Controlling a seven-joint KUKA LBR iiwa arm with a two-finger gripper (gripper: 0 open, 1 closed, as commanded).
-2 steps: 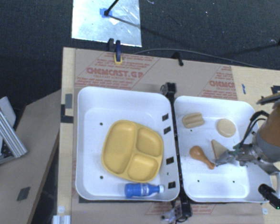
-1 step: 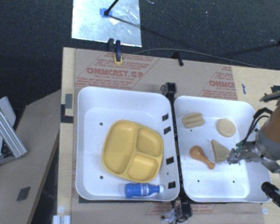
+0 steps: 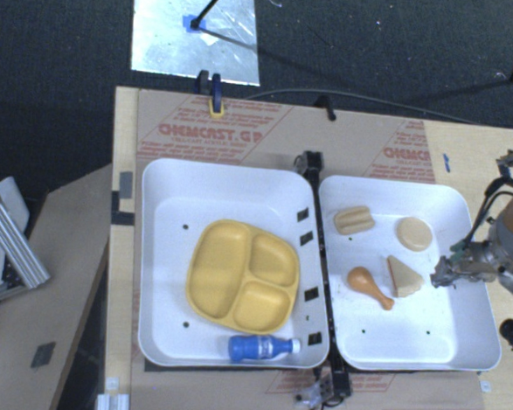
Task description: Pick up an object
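A robotics lab, not a home — a bench [image 3: 270,131] topped with printed protective board, two white bins [image 3: 240,190] clipped side by side, cables [image 3: 378,101] trailing over dark carpet, an aluminium frame rail [image 3: 9,239] at the left — toy food as test props

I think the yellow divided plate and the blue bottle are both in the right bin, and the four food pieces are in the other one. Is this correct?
Not quite: the bins are swapped. In the camera view, the yellow divided plate and the blue bottle lie in the left bin, and the four food pieces, among them the drumstick, are in the right bin.
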